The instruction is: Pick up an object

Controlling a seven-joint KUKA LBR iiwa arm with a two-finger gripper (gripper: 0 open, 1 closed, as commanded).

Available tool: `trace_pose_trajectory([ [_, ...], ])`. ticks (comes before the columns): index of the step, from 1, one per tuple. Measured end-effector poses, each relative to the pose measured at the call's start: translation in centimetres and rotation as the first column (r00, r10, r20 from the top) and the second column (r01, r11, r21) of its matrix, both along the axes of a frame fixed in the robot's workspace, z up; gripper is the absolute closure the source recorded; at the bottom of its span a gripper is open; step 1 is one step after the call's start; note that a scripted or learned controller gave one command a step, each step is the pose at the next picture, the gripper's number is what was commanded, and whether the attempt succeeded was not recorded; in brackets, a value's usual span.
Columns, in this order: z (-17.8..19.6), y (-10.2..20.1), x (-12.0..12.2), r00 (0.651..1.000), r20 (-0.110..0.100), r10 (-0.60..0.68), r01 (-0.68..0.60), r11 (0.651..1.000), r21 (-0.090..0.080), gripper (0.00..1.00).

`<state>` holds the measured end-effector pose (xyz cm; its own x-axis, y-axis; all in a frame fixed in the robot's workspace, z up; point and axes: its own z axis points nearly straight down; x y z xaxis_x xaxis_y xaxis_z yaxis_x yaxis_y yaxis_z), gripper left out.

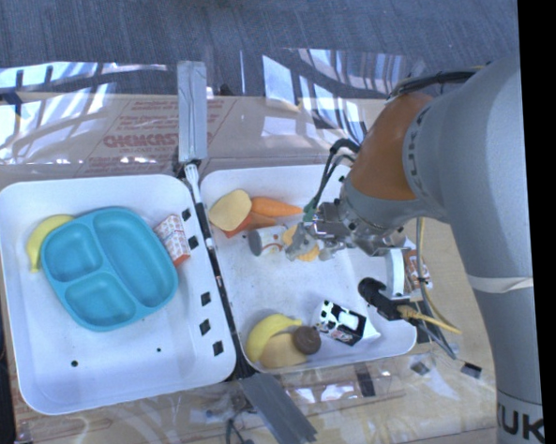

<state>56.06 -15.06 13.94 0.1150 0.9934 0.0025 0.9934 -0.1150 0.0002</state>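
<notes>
Front of right bin (398,345): black/white carton (345,323), beside it a yellow fruit (271,341) w/ a small brown ball (307,339) touching. Mid bin: gripper (309,235) low over a small yellow item (306,252), w/ a short grey piece (257,243) just left. Can't tell if gripper is open or closed; nothing clearly held. Likely target is the yellow item, directly under/just below the tips, so next move looks like a short drop, not a reach. Further back: carrot (275,208), long axis left-right, touching a tan round piece (230,211). Left bin (24,373): blue tray (107,266), banana (42,234), small box (174,240).
</notes>
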Motion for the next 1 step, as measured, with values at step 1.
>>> trace_pose_trajectory([
  [1, 5.62, 0.77, 5.37, 0.997, 0.001, 0.079, -0.079, 0.997, -0.002, 1.00],
])
